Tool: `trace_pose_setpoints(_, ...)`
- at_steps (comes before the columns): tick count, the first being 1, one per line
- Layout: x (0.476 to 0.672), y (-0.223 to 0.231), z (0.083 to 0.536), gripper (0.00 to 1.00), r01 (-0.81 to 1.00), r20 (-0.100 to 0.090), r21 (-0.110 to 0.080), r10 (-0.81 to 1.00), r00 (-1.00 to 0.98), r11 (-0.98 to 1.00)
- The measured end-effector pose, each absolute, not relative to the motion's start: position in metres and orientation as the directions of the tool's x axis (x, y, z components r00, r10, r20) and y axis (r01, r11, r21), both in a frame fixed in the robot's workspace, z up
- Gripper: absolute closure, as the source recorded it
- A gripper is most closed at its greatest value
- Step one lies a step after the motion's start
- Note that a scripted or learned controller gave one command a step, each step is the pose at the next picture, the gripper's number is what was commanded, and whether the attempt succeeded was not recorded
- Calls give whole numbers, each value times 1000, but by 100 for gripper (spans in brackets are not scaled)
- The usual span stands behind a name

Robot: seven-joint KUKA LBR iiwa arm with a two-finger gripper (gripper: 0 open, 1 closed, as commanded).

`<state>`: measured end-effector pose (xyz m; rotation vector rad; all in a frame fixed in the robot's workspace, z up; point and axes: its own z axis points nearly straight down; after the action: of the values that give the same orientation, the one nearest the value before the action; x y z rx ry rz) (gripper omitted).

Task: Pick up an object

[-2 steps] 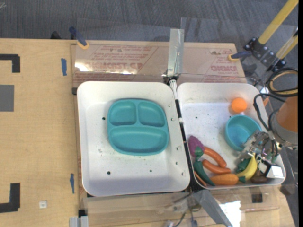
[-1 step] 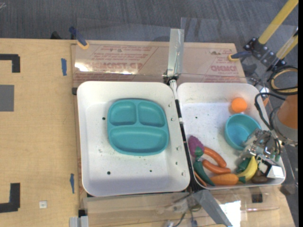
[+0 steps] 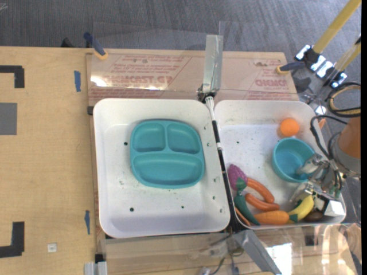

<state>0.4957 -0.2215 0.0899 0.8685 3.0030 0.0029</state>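
On the left of the worktop (image 3: 40, 171) lies bare wood with a few black and blue tape marks. Next comes the left bin (image 3: 109, 211), which carries a teal divided plate (image 3: 167, 153) lying flat near its middle — two small compartments on the far side, one long one on the near side. Past the divider between the bins, the right bin (image 3: 252, 136) holds the loose items: a purple toy (image 3: 237, 174) against its left wall, an orange sausage-like piece (image 3: 261, 189) just right of it, a carrot (image 3: 269, 216) in the near part with a green piece (image 3: 243, 212) beside it, and a yellow banana (image 3: 304, 208) touching the carrot's right end. Farther back sits a teal bowl (image 3: 291, 158), and beyond that a small orange ball (image 3: 289, 127) near the far right corner. At the right side of this bin the hand (image 3: 315, 182) is low, between the bowl's near rim and the banana; its metal parts are cluttered and I cannot tell how far apart its fingers stand or whether anything lies between them.
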Motion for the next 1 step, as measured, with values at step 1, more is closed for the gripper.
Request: trace_pose_setpoints(1,535,-154,91,0,247,-20,3,247,-969,969)
